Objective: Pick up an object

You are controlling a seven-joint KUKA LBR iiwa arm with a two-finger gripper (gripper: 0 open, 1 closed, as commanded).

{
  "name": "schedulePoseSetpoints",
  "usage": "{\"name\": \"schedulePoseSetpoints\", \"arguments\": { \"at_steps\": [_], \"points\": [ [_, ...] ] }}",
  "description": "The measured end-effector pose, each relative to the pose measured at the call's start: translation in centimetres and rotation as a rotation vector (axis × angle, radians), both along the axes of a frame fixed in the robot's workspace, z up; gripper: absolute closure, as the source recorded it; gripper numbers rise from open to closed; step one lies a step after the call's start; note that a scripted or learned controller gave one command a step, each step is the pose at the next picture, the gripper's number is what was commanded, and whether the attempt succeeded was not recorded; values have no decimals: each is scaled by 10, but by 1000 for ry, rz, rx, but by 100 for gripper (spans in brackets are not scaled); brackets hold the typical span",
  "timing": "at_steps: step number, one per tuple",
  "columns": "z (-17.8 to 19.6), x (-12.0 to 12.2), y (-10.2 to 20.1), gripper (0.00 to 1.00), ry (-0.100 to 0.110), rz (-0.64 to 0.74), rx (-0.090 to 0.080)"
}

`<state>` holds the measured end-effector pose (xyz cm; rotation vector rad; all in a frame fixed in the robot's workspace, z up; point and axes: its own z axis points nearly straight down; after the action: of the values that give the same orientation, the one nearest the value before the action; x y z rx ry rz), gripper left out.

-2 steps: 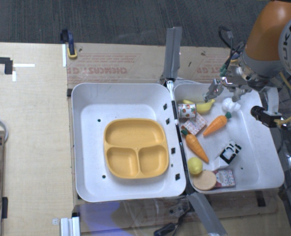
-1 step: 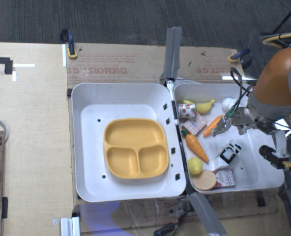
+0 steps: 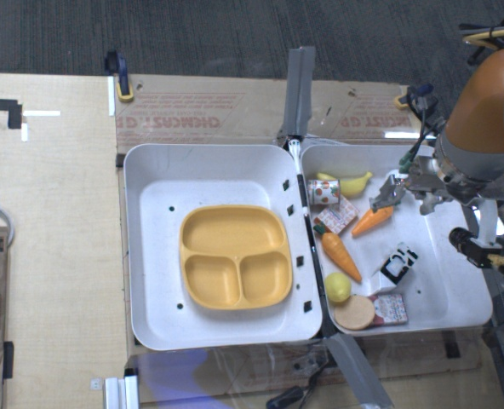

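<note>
Camera view: arm comes in from the right, grey w/ orange band, wrist over the upper right part of the right bin (image 3: 456, 309). Gripper (image 3: 388, 196) sits low at the stem end of a carrot (image 3: 373, 221), the upper one of two, lying at a slant. One finger (image 3: 382, 199) shows dark just above the carrot's top end, looks touching or v. close. Can't tell if the fingers are spread or closed, and can't see the carrot betw. them, so no confirmed grasp.

Right bin contents: banana (image 3: 354, 182) near the top left corner, small can w/ red-spotted label (image 3: 323, 192) just left of it. Red/white packet (image 3: 337, 216) below the can. Second carrot (image 3: 340, 256) runs diag. along the left wall, tip toward bottom right. Yellow lemon-like fruit (image 3: 338, 288) just below its tip. Tan round disc (image 3: 353, 313) at the bottom edge, touching a small printed card (image 3: 391, 308) on its right. Black and white small object (image 3: 398, 263) lies mid bin, apart from the rest; type unclear.

Left bin (image 3: 150, 254) holds a yellow divided plate (image 3: 235, 256), three compartments, about centred. Grey divider post (image 3: 298, 92) stands betw. the bins at the top. Bench surface is tan board (image 3: 48, 254).
</note>
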<state>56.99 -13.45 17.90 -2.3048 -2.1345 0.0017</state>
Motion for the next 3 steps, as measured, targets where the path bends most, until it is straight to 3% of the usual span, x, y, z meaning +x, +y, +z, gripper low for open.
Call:
{"name": "schedulePoseSetpoints", "arguments": {
  "at_steps": [1, 2, 3],
  "points": [
    [-86, -16, 4, 0, 2, 203, 2],
    [12, -6, -18, 0, -1, 193, 0],
    [-87, 16, -7, 0, -2, 515, 0]
  ]
}}
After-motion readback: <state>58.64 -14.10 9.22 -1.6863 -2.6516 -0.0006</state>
